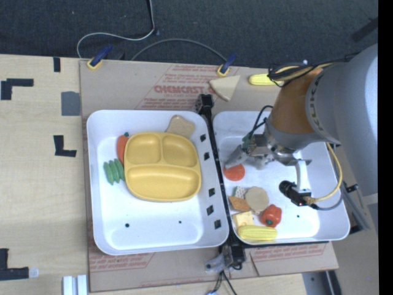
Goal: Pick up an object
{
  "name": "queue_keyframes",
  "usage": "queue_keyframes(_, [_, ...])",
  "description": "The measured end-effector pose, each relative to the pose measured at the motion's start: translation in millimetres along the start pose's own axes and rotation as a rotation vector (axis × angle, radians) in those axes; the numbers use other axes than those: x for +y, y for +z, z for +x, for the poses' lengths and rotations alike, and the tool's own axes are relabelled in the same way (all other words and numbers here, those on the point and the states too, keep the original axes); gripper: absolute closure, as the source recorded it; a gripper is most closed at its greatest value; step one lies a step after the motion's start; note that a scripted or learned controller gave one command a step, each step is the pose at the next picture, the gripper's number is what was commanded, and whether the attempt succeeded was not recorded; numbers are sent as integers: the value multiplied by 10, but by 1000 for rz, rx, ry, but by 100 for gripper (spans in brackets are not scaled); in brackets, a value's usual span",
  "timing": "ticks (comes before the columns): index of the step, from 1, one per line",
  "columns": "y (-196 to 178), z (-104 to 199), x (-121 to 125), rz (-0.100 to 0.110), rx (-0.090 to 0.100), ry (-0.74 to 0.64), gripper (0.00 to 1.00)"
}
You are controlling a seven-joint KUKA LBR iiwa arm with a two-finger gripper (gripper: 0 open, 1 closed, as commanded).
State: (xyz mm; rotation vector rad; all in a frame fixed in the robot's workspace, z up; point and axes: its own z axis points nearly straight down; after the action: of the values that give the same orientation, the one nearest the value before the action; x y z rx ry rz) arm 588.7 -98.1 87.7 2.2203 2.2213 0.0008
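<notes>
Two white bins: left bin (101, 226), right bin (325, 223). Left bin: one yellow divided plate (163, 166), one green bean cluster (113, 171), one orange-red piece (121, 147), one tan piece (180, 125). Right bin: one orange-red round (234, 173), one tan round (256, 198), one red pepper (271, 214), one corn cob (256, 233).

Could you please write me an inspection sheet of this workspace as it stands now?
Surface: two shallow white bins, left bin and right bin, on a brown cardboard sheet over the bench.
Job's things: right bin holds a round red-orange slice, a round tan disc, a red pepper-shaped toy and a yellow corn cob.
Clutter: left bin holds a yellow divided plastic tray, green pods and a tan bread-shaped piece.
Hand: the hand sits low, beside the red-orange slice; grasp unclear.
Cables: a thin cable loops at the back.
Surroundings: dark carpet behind.
</notes>
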Motion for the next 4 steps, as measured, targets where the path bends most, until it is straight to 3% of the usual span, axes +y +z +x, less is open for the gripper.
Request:
queue_keyframes(1, [0, 24, -337, -6, -2, 3, 0])
queue_keyframes(2, [17, -85, -1064, 0, 0, 3, 0])
queue_keyframes(3, [-378, -787, -968, -2, -4, 4, 0])
queue_keyframes(4, [45, -154, -541, 1, 0, -6, 0])
